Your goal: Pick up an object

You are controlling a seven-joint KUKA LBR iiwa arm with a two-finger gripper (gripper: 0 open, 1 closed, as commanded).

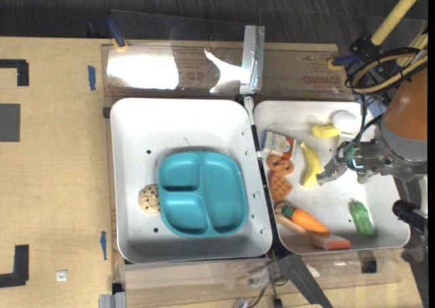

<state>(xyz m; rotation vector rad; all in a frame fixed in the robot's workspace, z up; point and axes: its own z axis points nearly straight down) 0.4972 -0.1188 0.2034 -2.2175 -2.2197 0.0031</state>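
Toy banana (310,166): we're calling this the likely target, a yellow piece lying in the right bin, just left of the gripper's fingertips and apart from them.
Left bin (129,184): biggest thing we see, white and shallow, on the left half of the bench.
Right bin (387,232): its twin, hard against it on the right, and that's where the small toys lie.
Arm (408,123): here it is reaching in from the right, orange band showing above the grey wrist, hanging over the right bin.
Teal tray (202,192): a divided plate with three compartments, sitting in the middle of the left bin.
Gripper (333,172): low over the right bin beside the banana; we see nothing between its fingers, and whether they are spread or closed we cannot tell.
Toy carrot (306,219): orange, lying near the right bin's front-left corner.
Green toy (361,219): near the right bin's front-right, well apart from the carrot.
Waffle piece (280,184): orange grid, between the carrot and a small white carton (276,141).
Cookie (149,199): speckled, touching the teal tray's left edge in the left bin.
White ball (344,120): at the right bin's back, next to a second yellow piece (325,131).
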